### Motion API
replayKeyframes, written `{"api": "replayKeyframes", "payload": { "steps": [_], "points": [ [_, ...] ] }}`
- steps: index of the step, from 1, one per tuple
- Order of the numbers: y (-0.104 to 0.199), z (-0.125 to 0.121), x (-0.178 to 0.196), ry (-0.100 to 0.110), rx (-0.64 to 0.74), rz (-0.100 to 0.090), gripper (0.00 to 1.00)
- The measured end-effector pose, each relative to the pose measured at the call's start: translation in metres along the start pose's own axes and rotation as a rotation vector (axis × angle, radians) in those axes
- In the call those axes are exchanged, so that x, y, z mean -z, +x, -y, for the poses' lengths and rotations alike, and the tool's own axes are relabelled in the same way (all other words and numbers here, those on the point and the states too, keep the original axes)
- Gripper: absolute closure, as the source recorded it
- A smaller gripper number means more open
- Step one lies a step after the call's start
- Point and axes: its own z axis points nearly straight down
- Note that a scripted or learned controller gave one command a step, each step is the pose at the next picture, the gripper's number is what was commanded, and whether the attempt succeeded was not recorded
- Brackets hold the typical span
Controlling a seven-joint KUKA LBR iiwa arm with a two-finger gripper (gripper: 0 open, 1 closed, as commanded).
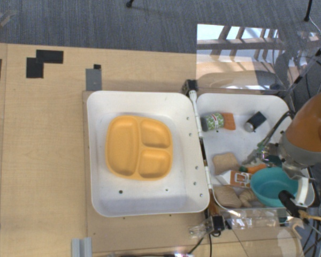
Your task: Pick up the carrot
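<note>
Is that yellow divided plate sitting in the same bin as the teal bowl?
No, the yellow plate lies in the left bin, the teal bowl in the right.

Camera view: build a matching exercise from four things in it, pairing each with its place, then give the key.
Things:
1. yellow three-compartment plastic plate
2. teal plastic bowl
3. green-labelled can
4. small dark cylinder

Places:
A. right bin, near corner, below the arm
B. right bin, far end, beside the divider
C. middle of the left bin
D. right bin, far end, toward the outer wall

Pairs: 1-C, 2-A, 3-B, 4-D
</note>
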Motion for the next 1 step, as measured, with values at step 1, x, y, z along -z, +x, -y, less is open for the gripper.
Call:
{"api": "replayKeyframes", "payload": {
  "steps": [1],
  "points": [
    [0.0012,-0.0035,0.0099,-0.004,0.003,-0.003,1.0]
  ]
}}
